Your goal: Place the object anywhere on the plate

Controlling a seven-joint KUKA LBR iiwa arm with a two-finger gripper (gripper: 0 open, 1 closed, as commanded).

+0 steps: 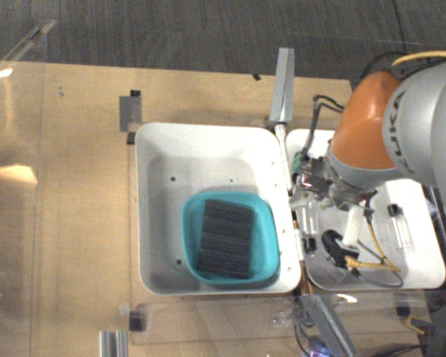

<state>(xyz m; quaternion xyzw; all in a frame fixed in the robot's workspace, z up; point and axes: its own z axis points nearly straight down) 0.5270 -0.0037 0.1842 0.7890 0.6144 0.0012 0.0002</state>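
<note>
A teal plate point(267, 227) sits in the front part of the left white bin point(157, 192). A dark ridged rectangular block point(225, 237) lies flat on the plate, covering most of its middle. My gripper point(307, 218) hangs over the left edge of the right bin point(425, 257), just right of the wall between the two bins and apart from the block. The grey arm with its orange band covers much of the right bin.
A small clear tube-like piece with a dark end point(398, 227) lies in the right bin, right of the gripper. A grey metal post point(283, 84) stands behind the divider between the bins. Wooden bench surrounds both bins.
</note>
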